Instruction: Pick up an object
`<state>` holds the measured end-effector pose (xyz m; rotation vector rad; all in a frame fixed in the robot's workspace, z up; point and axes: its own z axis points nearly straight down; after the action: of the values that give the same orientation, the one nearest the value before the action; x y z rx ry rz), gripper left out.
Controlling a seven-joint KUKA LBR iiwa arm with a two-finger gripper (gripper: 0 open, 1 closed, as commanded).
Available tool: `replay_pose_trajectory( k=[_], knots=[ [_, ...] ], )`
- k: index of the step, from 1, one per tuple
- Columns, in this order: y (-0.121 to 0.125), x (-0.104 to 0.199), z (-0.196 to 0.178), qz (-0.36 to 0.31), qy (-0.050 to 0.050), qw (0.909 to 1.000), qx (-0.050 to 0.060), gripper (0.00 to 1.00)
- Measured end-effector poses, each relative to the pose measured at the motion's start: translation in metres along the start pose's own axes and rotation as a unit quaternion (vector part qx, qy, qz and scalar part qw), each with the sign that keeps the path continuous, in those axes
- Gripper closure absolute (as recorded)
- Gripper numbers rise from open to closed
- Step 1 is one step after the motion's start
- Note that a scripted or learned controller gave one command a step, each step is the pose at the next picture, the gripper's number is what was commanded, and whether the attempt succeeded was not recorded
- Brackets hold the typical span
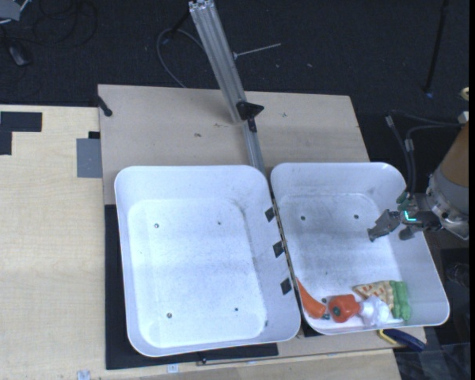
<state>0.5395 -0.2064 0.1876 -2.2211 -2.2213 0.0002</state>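
Nearest the camera, the pale wooden desk (39, 236) runs along the bottom and left of the view, with a dark mat (111, 291) showing under the bins' front and left edges. A few dark rectangular patches (16, 129) mark the desk's left part.

Two shallow white bins sit side by side on the mat, touching along their inner walls, where small black clips (279, 248) join them. The left bin (142, 188) shows a bare, speckled floor. The right bin (332, 180) holds a small cluster in its near corner: an orange curved piece (309, 301) lying against the inner wall, a red rounded object (343, 308) just beside it, then a white piece (374, 313), a tan ridged piece (376, 291) and a green object (400, 299) close to the near right wall.

Farther back, over the right bin's right rim, the gripper (384, 228) hangs well apart from that cluster, with nothing between its fingers; whether it is spread or closed I cannot tell.

Beyond the bins lies a plain board (182, 125), from which a slanted aluminium rail (222, 54) rises. Behind it is dark carpeted floor (340, 30) with loose black cables (170, 46).
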Motion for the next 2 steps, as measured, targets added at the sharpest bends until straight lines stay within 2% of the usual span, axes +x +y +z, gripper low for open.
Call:
replay_pose_trajectory(
  k=[1, 2],
  knots=[
    [0.0, 0.0, 0.0, 0.0, 0.0, 1.0, 0.0, 0.0],
    [-0.001, 0.003, 0.063, 0.0, 0.001, 1.0, 0.003, 0.0]
  ],
)
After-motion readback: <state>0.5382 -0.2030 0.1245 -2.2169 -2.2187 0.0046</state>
